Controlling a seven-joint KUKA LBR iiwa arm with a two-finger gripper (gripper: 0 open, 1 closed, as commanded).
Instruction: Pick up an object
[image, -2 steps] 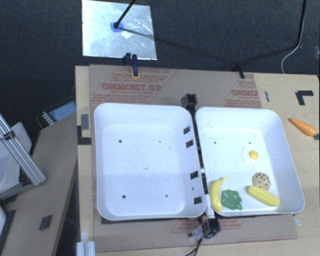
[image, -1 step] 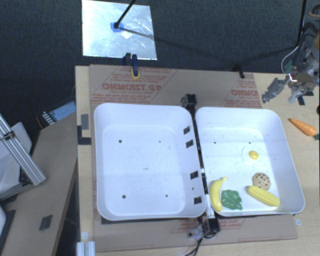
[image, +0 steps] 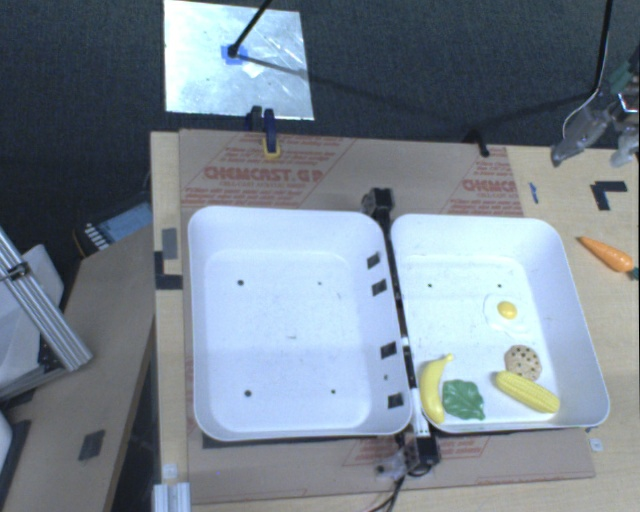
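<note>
Camera view: end effector (image: 598, 128) hangs, seemingly empty, beyond the bins.

The tool (image: 603, 128) is pale grey metal, shiny, with thin pointed fingers

A robotics lab: two white bins (image: 290, 225) clamped to a cardboard-covered counter (image: 330, 165), cables, aluminium framing (image: 35, 310).

Two bins sit side by side on the bench (image: 330, 165): left bin (image: 290, 320), right bin (image: 495, 325). In the right bin's near part lie the banana (image: 433, 388) at left, the leaf (image: 463, 400) just beside it, the corn cob (image: 527, 392) right, the cookie (image: 522, 360) behind the cob, the egg (image: 506, 311) farther back. A carrot (image: 608, 254) lies on the bench right of that bin; the gripper (image: 598, 120) is above the far right corner.
</note>
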